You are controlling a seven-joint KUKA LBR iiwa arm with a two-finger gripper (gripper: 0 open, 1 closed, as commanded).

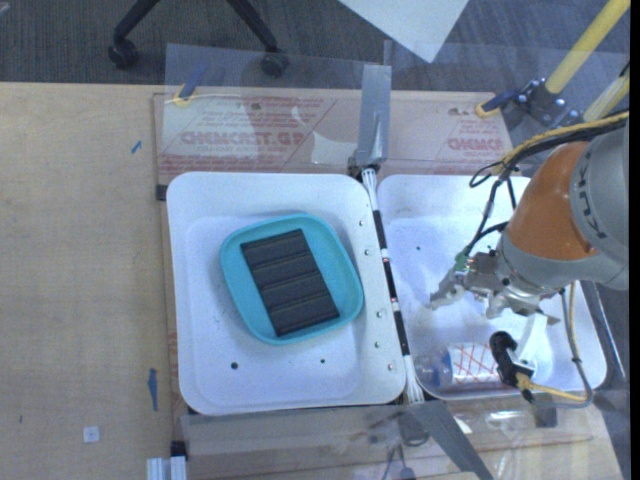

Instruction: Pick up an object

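Nearest the camera, in the right bin [420, 218], a clear packet with red grid print [462, 364] lies against the front wall, the likeliest pick. Just above it hangs the hand [500, 303]; whether it is spread or pressed together I cannot tell. Further left, the other bin [200, 368] holds a teal tray [237, 258] carrying a dark ribbed block [291, 281], well apart.

The left bin [200, 218] is largely taken up by 1 teal plate [240, 268] bearing a dark ridged block [290, 281], leaving open white floor along its edges. In the right bin [420, 218] the far half lies open, while the arm [560, 218] overhangs the near half, above a red-checked clear packet [465, 363].
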